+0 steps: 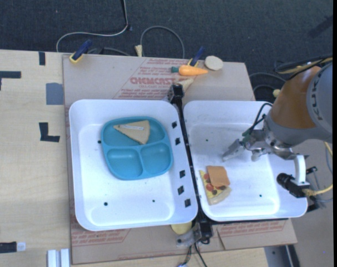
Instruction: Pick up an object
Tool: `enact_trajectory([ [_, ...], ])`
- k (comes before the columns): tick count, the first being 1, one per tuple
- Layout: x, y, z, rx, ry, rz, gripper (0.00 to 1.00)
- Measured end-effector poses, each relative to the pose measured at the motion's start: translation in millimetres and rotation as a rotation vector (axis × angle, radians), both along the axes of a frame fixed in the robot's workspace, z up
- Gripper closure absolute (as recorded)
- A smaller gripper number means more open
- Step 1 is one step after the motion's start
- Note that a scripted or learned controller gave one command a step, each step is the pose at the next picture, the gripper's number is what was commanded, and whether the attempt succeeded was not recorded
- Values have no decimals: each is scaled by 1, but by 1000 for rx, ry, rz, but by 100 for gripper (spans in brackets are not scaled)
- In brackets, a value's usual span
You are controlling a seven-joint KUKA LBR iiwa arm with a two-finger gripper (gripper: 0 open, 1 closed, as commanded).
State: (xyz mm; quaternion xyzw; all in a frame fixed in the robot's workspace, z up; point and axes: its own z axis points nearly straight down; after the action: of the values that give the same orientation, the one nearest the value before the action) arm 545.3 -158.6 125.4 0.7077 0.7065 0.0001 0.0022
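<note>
Right bin (268, 204): shallow white plastic tray with rounded corners and a smooth, glossy floor; taken here as the landmark.
Toy food (216, 183): lies on the right bin's floor near its left wall, toward the near edge; a flat pizza-like wedge with red and yellow spots, an orange-brown square piece lying on top of it.
Gripper (243, 146): hangs over the middle of the right bin, grey metal fingers spread apart and holding nothing, well apart from the toy food.
Arm (299, 102): grey with an orange band, crosses the right bin's far right corner.
Left bin (85, 204): touches the right bin's left wall, same white plastic.
Blue plate (138, 154): three-compartment plastic dish in the left bin; a tan triangular sandwich slice (134, 130) lies in its far compartment.
Toy carrot (192, 70): orange, on the brown cardboard (152, 77) beyond the right bin, beside a pale round piece (214, 63).
Desk (24, 177): light wood with black marks, left of the left bin.
</note>
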Motion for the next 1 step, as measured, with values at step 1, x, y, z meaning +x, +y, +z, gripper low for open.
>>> enact_trajectory([
  [1, -31, 62, -39, -3, -7, 2, 0],
])
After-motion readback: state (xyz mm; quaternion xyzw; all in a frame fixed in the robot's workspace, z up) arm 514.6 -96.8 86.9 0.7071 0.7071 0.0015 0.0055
